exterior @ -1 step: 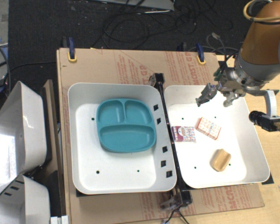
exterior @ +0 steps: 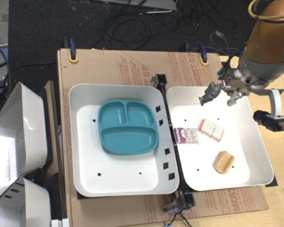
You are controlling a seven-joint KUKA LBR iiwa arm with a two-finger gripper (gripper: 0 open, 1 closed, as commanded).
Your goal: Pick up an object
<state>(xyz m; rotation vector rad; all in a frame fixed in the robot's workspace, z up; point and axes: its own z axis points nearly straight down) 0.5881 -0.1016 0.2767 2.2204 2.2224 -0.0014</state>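
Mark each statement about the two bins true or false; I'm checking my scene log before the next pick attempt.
1. A teal divided plate lies in the left bin. True.
2. The right bin holds four loose objects. False: three show, a purple packet, a pink patterned box and a tan block.
3. The pincer grips the tan block. False: it hangs over the bin's far end with nothing between its fingers.
4. The purple packet lies nearest the divider between the bins. True.

bins (exterior: 85, 126) – smooth white plastic, slight sheen | tray (exterior: 128, 126) – matt teal plastic | bench (exterior: 132, 65) – rough brown cardboard | gripper (exterior: 223, 94) – bare grey metal
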